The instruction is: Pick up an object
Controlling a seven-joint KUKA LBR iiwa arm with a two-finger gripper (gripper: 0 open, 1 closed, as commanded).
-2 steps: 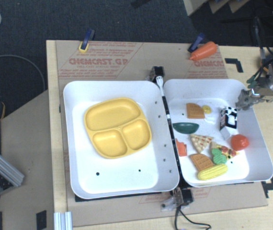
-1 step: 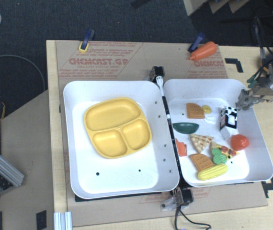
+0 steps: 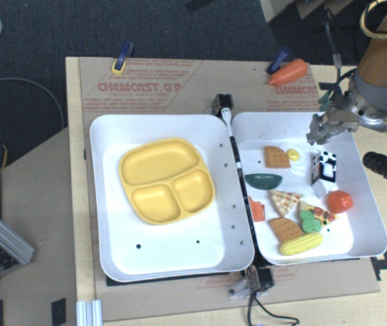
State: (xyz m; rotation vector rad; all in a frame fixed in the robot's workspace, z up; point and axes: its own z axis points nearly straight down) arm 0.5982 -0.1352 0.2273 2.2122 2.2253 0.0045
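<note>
1. Camera view, left side first: the left bin (image 3: pixel 105 182), white and shallow with rounded corners, holds a yellow plate (image 3: pixel 166 180) with three smooth, glossy hollows, sitting in the bin's upper middle.
2. Moving right, the right bin (image 3: pixel 366 229) is crowded with small toy foods: a waffle square (image 3: pixel 275 157) beside a fried egg (image 3: pixel 292 156), a dark green leaf shape (image 3: pixel 264 180), a pizza wedge (image 3: pixel 285 200), a red piece (image 3: pixel 258 210), a brown cracker (image 3: pixel 286 229), a knobbly yellow corn cob (image 3: pixel 301 244), a green broccoli bit (image 3: pixel 310 221), a round red tomato (image 3: pixel 340 202), and a black-and-white checked block (image 3: pixel 324 166).
3. Far right, the gripper (image 3: pixel 321 129) hangs over the right bin's upper part, just above the checked block, nothing seen between its fingers; open or closed, can't tell.
4. An orange carrot (image 3: pixel 288 72) lies on the brown board (image 3: pixel 180 83) behind the bins.
</note>
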